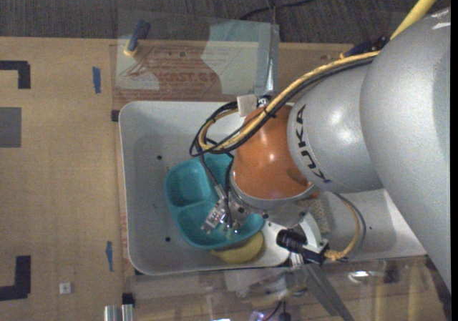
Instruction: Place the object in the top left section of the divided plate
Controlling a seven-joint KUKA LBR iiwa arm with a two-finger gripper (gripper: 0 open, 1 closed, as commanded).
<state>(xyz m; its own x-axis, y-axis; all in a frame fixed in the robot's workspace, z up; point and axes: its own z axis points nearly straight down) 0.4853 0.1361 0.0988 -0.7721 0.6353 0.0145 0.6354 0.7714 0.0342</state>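
A teal divided plate (184, 191) lies in the left white bin (143, 134), its ridges splitting it into sections. The arm's orange band and wrist (268, 166) hang over the plate's right side and hide that part. My gripper (223, 221) reaches down over the plate's lower right section, near its rim. A yellow rounded object (243, 249) sits just below the plate's lower edge, against the bin's front wall, partly hidden by the wrist.
The grey arm (372, 112) covers most of the right bin (379, 230). Cables (215, 134) loop from the wrist over the bin's upper part. A clear panel (200, 62) lies beyond the bin on the cardboard-covered bench.
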